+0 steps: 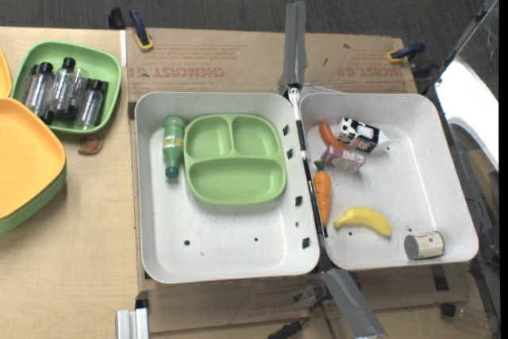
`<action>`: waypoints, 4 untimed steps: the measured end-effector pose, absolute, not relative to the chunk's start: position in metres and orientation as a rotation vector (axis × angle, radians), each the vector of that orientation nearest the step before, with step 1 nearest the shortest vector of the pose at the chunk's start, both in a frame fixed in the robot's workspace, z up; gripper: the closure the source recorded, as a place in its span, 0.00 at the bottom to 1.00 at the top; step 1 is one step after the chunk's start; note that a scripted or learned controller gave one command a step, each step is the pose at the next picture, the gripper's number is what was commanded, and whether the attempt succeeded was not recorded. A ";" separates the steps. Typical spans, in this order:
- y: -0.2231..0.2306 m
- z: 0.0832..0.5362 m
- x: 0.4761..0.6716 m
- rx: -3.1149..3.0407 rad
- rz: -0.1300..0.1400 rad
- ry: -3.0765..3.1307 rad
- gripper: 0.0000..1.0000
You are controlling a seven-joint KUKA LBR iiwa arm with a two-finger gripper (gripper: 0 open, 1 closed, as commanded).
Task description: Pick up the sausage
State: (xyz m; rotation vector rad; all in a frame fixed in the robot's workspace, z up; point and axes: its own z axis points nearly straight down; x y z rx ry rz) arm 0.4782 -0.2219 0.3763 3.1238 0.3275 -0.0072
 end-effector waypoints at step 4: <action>-0.222 0.439 0.571 3.121 -0.008 0.357 1.00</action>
